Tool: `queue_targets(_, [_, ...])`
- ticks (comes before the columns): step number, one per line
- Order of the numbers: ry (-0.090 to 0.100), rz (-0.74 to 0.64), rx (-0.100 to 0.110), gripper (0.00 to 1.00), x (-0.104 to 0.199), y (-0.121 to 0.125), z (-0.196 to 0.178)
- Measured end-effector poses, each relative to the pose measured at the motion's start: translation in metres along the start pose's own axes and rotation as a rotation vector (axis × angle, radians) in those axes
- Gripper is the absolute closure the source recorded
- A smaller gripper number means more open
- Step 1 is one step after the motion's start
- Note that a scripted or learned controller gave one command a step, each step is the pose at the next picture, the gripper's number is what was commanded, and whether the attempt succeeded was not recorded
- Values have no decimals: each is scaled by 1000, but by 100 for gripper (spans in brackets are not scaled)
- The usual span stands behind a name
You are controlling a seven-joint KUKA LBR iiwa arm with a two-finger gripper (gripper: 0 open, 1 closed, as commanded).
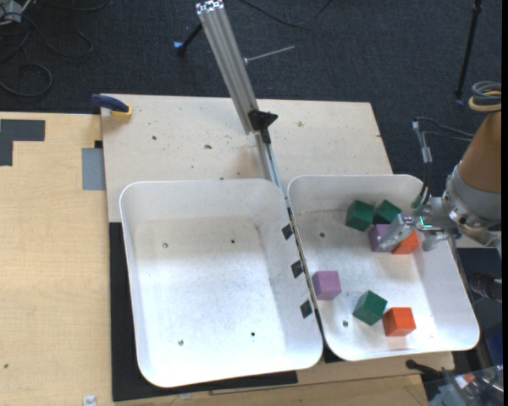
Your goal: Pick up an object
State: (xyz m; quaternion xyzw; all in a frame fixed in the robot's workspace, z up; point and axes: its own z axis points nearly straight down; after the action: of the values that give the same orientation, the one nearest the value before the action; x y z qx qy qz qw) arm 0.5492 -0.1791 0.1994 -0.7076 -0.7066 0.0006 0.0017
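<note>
The right bin (457, 311) holds several small blocks. Two green blocks (360, 215) (388, 211) sit near its far side, with a purple block (378, 238) just in front of them. An orange-red block (405, 244) lies against that purple one, directly under my gripper (409, 229). The gripper comes in from the right on the grey arm with its orange band (483, 163) and is low over the bin's right wall. Nearer the front lie another purple block (326, 283), a green block (370, 306) and an orange block (399, 320).
The left bin (152, 227) stands beside the right one, with black clips (296, 269) along the shared wall. A slanted aluminium pole (233, 66) rises behind the bins. A blue and yellow clamp (112, 104) sits at the bench's far left corner.
</note>
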Motion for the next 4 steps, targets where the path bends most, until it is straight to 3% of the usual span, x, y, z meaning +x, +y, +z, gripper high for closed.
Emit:
queue_targets(2, [0,1,0,0,-7,-9,108])
queue_targets(3, [0,9,1,100,-8,-9,97])
queue_targets(4, [-3,3,-7,100,-12,-8,34])
